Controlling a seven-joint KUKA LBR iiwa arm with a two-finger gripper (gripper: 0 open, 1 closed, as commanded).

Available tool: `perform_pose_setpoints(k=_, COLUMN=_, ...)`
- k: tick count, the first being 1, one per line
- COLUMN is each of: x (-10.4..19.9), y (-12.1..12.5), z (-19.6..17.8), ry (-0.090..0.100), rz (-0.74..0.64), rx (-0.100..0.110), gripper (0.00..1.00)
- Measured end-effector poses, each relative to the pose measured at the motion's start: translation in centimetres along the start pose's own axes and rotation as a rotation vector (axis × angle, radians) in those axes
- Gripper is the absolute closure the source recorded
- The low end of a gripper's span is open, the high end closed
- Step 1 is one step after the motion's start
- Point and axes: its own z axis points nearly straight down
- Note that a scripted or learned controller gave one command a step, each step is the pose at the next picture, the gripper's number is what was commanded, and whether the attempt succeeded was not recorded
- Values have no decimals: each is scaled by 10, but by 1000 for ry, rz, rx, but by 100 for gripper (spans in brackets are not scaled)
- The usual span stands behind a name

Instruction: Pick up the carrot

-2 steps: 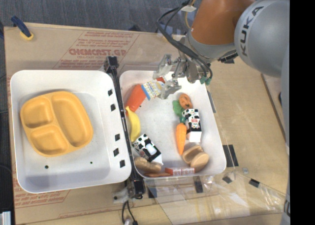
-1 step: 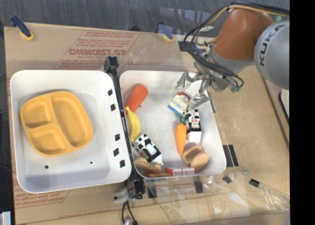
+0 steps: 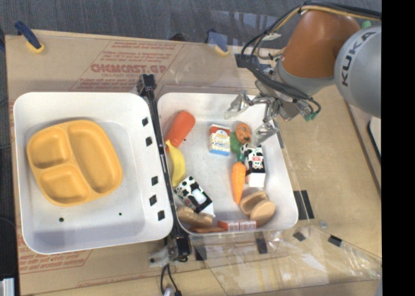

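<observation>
Gripper (image 3: 254, 114): hangs over the far right part of the right bin (image 3: 282, 159), fingers spread apart with nothing between them.
Arm (image 3: 324, 45): grey with an orange band, reaching in from the right, above and behind the gripper.
Just below the gripper: a small brown cookie-like piece (image 3: 243, 133) and a white carton with a picture on it (image 3: 220, 140).
Carrot (image 3: 238, 181): further toward the near edge from the gripper, lying lengthwise in the right bin, well apart from the fingers, just beside a black-and-white cow-print carton (image 3: 255, 164).
Left of the gripper: an orange-red bottle (image 3: 179, 128), tilted, with a banana (image 3: 175, 164) below it.
Near rim, farthest from the gripper: a bread roll (image 3: 257, 207) and a second cow-print carton (image 3: 194, 194).
Far left: the left bin (image 3: 39, 236) holding a yellow divided plate (image 3: 72, 160).
</observation>
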Motion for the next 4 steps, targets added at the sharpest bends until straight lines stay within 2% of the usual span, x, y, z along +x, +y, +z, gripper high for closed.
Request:
perform_pose_setpoints(k=1, x=38, y=24, z=61, ry=-12, rz=-47, rx=10, gripper=0)
perform_pose_setpoints(k=2, x=70, y=61, z=68, ry=-21, rz=49, rx=18, gripper=0)
perform_pose_setpoints(k=3, x=88, y=87, z=79, ry=-3, rz=201, rx=-1, gripper=0)
perform_pose_setpoints(k=4, x=86, y=88, z=70, ry=-4, rz=191, rx=0, gripper=100)
